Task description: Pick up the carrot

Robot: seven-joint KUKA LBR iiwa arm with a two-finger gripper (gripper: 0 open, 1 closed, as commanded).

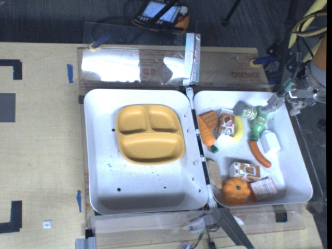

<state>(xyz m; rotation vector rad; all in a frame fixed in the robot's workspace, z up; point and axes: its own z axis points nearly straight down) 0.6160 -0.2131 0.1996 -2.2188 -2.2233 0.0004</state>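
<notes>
Carrot in the right bin

The carrot (207,134) lies by the right bin's (296,154) left wall. The gripper (275,101) hangs over the far toys; I cannot tell how its jaws stand.

yellow tray (150,134) in left bin (98,154) | pumpkin (236,190), sausage (260,154) in right bin (298,165)

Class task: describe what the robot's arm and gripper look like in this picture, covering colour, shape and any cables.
The gripper is a slim pale grey piece. Behind it sits a bulkier grey metal wrist block, with yellow and dark cables looping above. An orange patch shows on the arm at the frame's edge.
</notes>
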